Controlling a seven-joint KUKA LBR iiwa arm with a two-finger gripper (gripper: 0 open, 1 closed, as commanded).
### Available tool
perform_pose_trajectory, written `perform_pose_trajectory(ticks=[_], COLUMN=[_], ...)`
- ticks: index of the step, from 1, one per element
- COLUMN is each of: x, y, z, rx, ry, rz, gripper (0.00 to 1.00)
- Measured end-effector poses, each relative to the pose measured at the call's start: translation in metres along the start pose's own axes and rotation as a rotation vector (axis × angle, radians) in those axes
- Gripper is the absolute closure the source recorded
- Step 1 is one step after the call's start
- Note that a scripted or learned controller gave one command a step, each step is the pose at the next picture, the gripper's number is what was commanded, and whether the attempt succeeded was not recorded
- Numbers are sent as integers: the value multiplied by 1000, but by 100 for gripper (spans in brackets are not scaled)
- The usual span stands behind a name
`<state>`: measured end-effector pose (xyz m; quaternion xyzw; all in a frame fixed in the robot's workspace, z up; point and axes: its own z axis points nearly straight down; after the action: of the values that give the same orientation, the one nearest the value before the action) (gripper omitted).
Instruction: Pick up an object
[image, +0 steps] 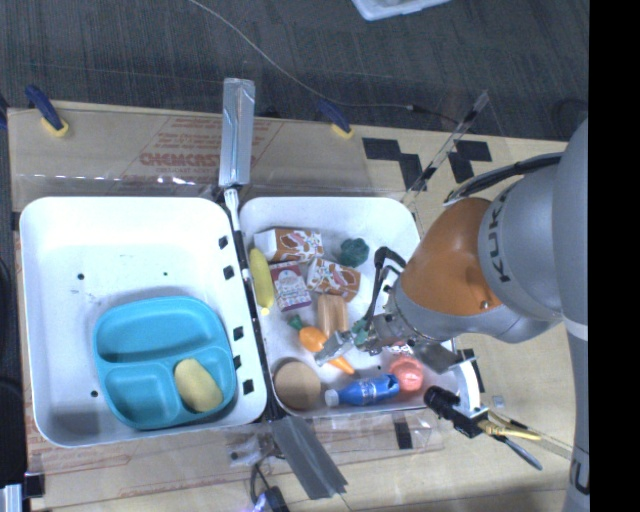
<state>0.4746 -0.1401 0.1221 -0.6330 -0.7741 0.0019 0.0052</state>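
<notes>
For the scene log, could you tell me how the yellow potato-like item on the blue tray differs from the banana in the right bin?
The yellow potato-like item is short and plump; the banana is long and slim. The first lies on the blue tray in the left bin; the banana lies against the right bin wall. Both are yellow.

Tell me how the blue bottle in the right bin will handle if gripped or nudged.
The blue bottle lies on its side against the bin's near wall, so a nudge would probably roll it. Its smooth rounded body may slip between fingers. It looks like small plastic, likely light.
</notes>
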Motion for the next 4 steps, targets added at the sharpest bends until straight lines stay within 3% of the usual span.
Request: perform_pose_trajectory(ticks=[1,2,3,4], x=[-40,7,-21,-27], y=[0,62,116,173], z=[30,30,29,33], rx=[-9,-8,-8,21], ry=[-3,-3,-7,5], rz=[-103,41,-294,-147], gripper=[0,0,0,0])
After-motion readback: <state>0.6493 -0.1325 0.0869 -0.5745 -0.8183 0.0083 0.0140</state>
